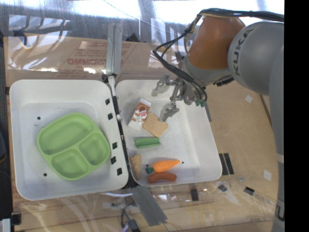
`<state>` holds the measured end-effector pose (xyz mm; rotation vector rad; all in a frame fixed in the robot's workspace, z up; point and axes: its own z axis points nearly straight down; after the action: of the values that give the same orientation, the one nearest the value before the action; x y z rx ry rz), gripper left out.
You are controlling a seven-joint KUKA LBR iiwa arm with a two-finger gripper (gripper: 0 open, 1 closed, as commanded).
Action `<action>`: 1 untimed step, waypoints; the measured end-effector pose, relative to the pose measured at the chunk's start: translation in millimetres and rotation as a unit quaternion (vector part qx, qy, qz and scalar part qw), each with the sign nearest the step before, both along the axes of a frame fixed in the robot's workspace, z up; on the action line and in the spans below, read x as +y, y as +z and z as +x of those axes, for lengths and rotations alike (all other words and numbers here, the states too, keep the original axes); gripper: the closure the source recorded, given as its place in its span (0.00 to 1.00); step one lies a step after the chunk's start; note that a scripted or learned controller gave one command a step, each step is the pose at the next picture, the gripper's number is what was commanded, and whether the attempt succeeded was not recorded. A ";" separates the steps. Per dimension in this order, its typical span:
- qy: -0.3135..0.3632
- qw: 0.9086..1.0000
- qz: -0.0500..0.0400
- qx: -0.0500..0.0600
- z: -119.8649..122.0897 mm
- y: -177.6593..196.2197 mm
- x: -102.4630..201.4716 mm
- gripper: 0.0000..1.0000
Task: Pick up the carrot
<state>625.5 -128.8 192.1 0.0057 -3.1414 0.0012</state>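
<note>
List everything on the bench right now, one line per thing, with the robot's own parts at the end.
left bin: 1, white, left half of the bench
right bin: 1, white, beside the left bin
divided plate: 1, light green, three compartments, in the left bin
carrot: 1, orange with green top, near the right bin's front edge
sausage: 1, reddish brown, just in front of the carrot
green stick: 1, green, middle of the right bin
cracker: 1, tan, right bin, above the green stick
small carton: 1, white and brown, beside the cracker
bread piece: 1, tan, left of the carrot
arm: 1, grey with orange band, from the right
gripper: 1, metal, over the right bin's back part, holding nothing
</note>
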 end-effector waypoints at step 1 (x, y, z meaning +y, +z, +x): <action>-0.027 1.000 0.001 0.002 -84.8 -50.7 15.5 0.00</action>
<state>540.7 -113.3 141.4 -0.0779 -3.1360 -0.0016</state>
